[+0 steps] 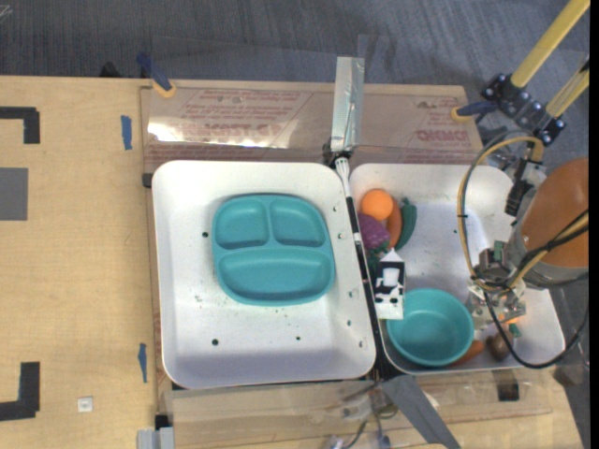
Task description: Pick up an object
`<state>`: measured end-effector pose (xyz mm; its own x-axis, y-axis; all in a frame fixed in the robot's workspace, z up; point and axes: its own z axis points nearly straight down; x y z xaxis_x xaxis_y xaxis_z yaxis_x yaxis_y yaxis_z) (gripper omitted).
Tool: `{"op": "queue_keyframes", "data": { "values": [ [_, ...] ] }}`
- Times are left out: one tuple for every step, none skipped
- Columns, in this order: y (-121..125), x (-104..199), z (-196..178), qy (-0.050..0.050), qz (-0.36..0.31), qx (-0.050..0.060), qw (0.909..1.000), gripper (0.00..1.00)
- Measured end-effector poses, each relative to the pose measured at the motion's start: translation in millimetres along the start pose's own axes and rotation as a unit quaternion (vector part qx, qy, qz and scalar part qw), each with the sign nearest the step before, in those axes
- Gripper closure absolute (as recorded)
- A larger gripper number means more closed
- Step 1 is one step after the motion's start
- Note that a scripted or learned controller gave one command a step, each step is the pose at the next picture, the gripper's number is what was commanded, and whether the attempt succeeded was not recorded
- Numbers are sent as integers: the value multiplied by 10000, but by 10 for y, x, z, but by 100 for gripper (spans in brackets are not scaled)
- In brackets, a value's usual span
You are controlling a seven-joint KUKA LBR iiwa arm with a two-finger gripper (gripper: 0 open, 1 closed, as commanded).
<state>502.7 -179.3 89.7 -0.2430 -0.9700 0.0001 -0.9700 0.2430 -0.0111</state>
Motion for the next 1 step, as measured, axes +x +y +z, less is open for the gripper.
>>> {"op": "queue_keyframes", "data": {
  "values": [
    [-69, 296, 5, -95, -1362, -3, 9906, 100]
  ]
}}
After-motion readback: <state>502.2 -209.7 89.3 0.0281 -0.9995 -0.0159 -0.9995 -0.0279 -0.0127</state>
